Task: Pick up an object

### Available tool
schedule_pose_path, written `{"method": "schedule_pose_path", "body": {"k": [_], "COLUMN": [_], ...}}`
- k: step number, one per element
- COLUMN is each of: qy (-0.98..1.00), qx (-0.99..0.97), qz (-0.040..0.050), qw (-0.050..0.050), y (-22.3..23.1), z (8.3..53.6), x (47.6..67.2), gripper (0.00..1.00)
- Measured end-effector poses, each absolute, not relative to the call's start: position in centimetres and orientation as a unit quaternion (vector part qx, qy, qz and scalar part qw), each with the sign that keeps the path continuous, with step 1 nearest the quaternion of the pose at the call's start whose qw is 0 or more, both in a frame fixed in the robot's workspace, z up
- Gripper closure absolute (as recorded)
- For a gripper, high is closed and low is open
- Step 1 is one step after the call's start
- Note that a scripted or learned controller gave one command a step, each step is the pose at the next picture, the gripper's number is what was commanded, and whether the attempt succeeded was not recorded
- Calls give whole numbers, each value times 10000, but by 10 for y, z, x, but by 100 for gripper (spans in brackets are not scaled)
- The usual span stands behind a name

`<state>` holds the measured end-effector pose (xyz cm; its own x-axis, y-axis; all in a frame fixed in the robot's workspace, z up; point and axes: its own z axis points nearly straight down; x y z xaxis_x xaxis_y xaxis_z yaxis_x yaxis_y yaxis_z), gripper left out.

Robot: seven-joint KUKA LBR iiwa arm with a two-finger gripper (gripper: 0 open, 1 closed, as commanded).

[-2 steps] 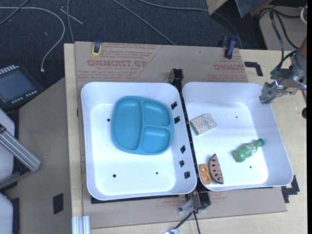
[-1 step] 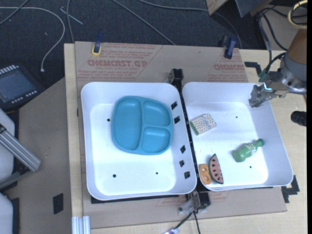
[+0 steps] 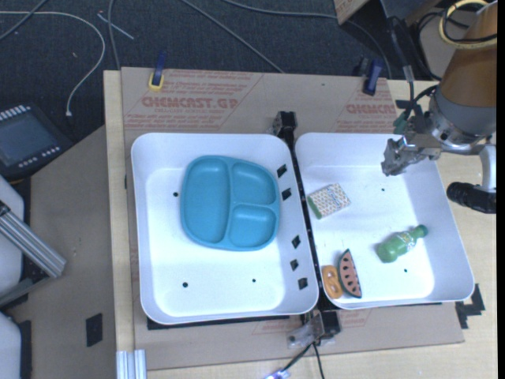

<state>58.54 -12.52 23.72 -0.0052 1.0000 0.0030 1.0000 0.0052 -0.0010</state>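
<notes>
Nearest the camera, at the front edge of the right bin point(image 3: 442, 212), a watermelon slice toy point(image 3: 349, 274) lies touching a small orange piece point(image 3: 331, 282), both close to the divider between the bins. A little farther in and to the right, a green bottle point(image 3: 397, 244) lies on its side, apart from the rest. Farther again, near the divider, rests a small checkered packet point(image 3: 328, 200). The left bin point(image 3: 158, 275) bears a blue divided plate point(image 3: 230, 202).

At the far right corner of the right bin, the gripper point(image 3: 394, 161) hangs above the floor with nothing between its fingers; whether they are spread or pressed together cannot be told from this angle. The step in hand looks like the approach, with no object yet chosen by contact. The next move likely calls for travel toward the camera and a descent over one item, the bottle being the nearest.
</notes>
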Motion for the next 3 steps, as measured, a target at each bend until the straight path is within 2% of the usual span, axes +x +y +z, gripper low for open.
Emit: {"method": "schedule_pose_path", "body": {"k": [1, 3], "qy": [-7090, -7094], "qx": [-7052, -7049], "qz": [-4, 2], "qw": [20, 26], "y": [-74, 45], "z": [231, 225], "x": [580, 549], "gripper": [100, 100]}}
